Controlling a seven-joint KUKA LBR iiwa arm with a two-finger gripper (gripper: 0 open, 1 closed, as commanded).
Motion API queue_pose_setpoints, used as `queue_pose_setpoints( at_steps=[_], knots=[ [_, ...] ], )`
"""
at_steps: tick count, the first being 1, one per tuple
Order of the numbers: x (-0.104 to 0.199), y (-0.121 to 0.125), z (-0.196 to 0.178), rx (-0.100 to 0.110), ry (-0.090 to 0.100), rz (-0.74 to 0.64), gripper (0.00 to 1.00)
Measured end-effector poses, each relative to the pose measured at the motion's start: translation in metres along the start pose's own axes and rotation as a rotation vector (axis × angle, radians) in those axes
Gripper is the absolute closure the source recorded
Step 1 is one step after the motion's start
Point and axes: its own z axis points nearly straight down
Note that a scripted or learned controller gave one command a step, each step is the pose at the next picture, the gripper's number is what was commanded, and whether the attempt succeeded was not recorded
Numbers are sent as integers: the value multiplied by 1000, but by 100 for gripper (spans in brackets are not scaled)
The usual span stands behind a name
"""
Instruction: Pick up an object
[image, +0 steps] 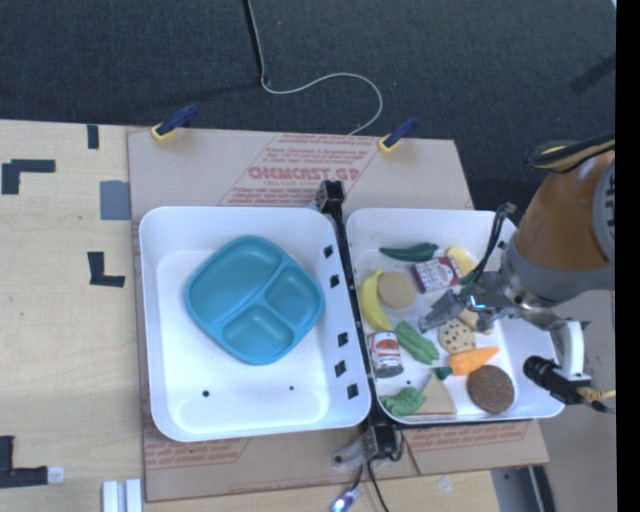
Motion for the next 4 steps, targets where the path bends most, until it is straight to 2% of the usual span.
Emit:
queue_pose_setpoints(
  at_steps=[1,2,3,4],
  knots=[
    [67,-21,-87,-8,2,-8,0],
    [63,-22,-92,1,1,-2,100],
    [117,-19,-23,8,2,-4,100],
    [131,-20,-144,-13,1,-4,100]
  ],
)
